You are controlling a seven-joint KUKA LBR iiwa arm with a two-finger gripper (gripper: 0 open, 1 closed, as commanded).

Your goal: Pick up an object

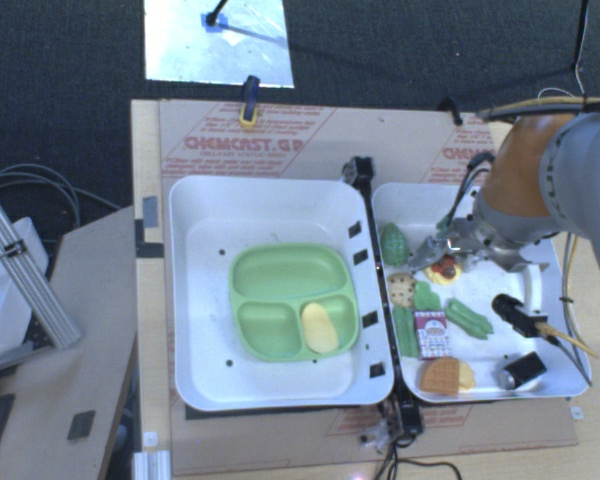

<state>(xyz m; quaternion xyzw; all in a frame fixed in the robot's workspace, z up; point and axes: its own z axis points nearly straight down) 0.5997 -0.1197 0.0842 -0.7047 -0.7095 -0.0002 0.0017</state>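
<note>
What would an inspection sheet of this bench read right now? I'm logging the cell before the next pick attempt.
Surface: two white bins side by side, left bin, right bin.
Job's things: the right bin holds a green pod, a cookie, a red carton and a waffle.
Clutter: green divided tray in the left bin, a yellow piece in its lower right compartment.
Grippers: gripper low over the right bin beside a red and yellow item; no grasp visible.
Cables: yellow cable over the right bin's rim.
Surroundings: shiny sheet behind the bench.
</note>
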